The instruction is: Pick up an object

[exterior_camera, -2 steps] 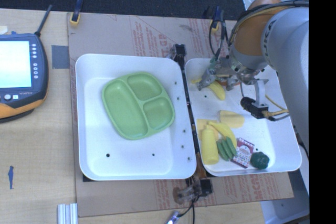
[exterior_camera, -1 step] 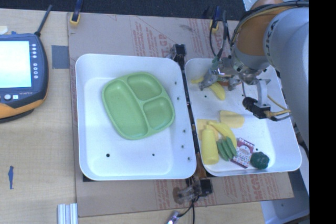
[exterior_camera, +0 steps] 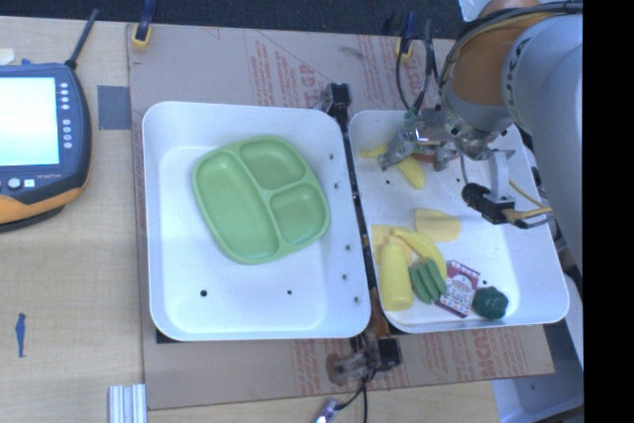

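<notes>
Arm reaching into the right bin, gripper low over a yellow piece near the bin's far edge.

From the camera view, the grey arm with the orange band [exterior_camera: 500, 64] comes in from the right, and its two-finger gripper [exterior_camera: 409, 152] sits at the far end of the right shallow white bin [exterior_camera: 540, 297]; whether it is spread or pinching, I cannot tell. A small yellow banana-shaped toy [exterior_camera: 410, 173] lies just under it. Nearer the front lie a pale yellow wedge [exterior_camera: 437, 223], a yellow plastic bottle [exterior_camera: 395, 274], a green bean-like piece [exterior_camera: 427, 279], a red-and-white packet [exterior_camera: 459, 288] and a dark green round object [exterior_camera: 490, 302]. The left shallow white bin [exterior_camera: 178, 302] holds a green three-compartment plastic plate [exterior_camera: 261, 199].
</notes>
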`<state>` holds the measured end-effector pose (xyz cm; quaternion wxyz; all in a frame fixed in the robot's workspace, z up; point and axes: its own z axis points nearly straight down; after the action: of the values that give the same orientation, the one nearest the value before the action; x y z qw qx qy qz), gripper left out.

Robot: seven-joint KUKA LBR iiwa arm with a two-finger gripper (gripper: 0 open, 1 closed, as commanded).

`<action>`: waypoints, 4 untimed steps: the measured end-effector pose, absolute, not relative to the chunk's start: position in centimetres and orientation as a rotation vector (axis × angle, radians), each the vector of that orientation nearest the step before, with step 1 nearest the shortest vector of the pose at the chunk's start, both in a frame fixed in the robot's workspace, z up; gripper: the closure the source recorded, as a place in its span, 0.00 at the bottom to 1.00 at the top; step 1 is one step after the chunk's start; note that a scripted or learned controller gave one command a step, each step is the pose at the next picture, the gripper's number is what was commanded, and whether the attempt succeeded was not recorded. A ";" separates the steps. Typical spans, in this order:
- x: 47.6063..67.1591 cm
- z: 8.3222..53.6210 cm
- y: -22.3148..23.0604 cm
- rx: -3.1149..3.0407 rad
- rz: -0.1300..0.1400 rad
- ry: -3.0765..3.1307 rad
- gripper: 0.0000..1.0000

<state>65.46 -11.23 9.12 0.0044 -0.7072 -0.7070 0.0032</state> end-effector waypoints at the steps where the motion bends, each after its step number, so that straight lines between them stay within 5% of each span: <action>1: 65.5 9.1 -10.5 -2.213 0.011 -2.218 0.00; 4: 65.5 9.1 -10.5 -2.215 0.011 -2.216 0.00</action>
<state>65.46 -10.51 9.12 0.0039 -0.7069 -0.7073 0.0034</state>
